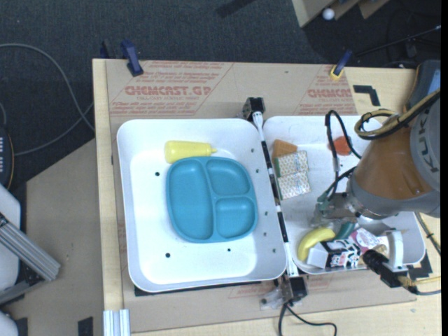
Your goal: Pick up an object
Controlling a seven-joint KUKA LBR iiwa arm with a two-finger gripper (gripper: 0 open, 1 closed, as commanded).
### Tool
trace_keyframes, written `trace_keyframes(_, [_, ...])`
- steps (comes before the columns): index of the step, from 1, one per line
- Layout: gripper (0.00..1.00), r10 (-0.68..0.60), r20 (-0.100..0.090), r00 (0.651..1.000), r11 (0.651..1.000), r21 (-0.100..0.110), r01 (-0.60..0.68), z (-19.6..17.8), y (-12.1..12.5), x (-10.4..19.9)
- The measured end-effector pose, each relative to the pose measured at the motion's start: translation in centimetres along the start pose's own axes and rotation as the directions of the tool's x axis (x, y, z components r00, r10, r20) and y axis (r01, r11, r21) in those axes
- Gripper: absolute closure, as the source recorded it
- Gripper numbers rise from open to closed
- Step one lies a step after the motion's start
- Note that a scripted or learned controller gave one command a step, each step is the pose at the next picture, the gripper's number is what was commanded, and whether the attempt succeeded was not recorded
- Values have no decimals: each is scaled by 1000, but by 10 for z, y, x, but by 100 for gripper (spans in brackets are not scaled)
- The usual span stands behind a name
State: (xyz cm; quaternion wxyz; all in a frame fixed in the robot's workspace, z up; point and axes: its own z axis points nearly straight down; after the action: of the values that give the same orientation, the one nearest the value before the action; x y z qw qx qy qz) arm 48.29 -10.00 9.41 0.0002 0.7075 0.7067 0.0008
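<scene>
My gripper [334,215] hangs low in the right bin [308,127], under the orange-brown wrist of the arm. It is just above and slightly right of a yellow banana [313,241] that lies near the bin's front left corner. The arm's body hides the bin's right half. A black-and-white printed box [337,257] rests next to the banana, towards the front. Two patterned packets [293,173] and an orange wedge [283,148] lie further back on the left side of this bin.
The left bin [129,187] holds a blue divided plate [210,198] and a yellow bottle-like object [187,150] behind it. A small orange-red item [341,145] sits at the back of the right bin. A black cable [333,135] loops above the wrist.
</scene>
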Motion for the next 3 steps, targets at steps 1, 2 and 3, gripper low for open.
trace_keyframes(1, [100, 0, 2, 1000, 1000, -1, 0, -83, 35, -66])
trace_keyframes(2, [100, -2, 2, 1000, 1000, -1, 2, -131, 56, -62])
trace_keyframes(3, [0, -2, 2, 1000, 1000, 0, 2, -131, 56, -62])
